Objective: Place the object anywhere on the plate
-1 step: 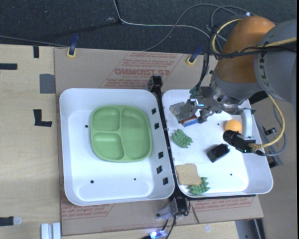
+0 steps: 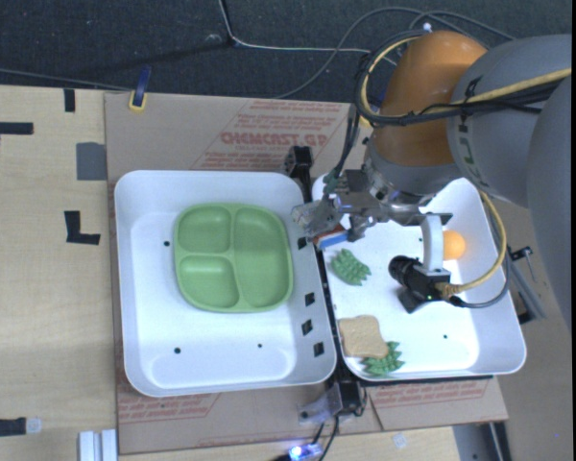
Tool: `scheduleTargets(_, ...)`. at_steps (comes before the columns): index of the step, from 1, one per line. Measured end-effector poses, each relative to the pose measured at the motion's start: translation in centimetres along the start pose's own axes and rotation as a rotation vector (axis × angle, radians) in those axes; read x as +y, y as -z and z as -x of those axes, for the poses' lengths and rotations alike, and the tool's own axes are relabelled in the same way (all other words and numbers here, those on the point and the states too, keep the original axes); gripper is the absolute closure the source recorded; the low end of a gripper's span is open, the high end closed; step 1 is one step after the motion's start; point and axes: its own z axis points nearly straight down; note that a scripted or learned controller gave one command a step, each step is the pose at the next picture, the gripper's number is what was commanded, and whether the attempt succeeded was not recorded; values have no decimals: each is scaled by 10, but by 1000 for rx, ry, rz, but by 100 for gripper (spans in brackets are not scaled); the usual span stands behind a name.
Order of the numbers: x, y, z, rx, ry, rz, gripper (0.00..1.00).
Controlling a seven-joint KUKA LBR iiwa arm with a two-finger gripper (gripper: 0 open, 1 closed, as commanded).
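Note:
A green divided plate [image 2: 233, 257] lies in the left white bin [image 2: 144, 353]. My gripper [image 2: 328, 225] hangs over the wall between the two bins, just off the plate's right rim. Right below it, in the right bin [image 2: 490, 344], lies a green leafy toy [image 2: 350, 266]. A slice of bread [image 2: 362, 334] and a second green leafy piece [image 2: 385, 361] rest near that bin's front edge. An orange ball [image 2: 454, 246] sits toward its right side, partly behind the wrist. Whether anything is in the gripper is hidden.
The arm's grey and orange body [image 2: 432, 94] covers the back of the right bin. Cardboard [image 2: 259, 133] lies under both bins. Cables run across the dark floor behind the bench.

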Motion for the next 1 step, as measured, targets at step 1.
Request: scheduleTargets(1, -10, -18, -54, -1, -1, -2, 100)
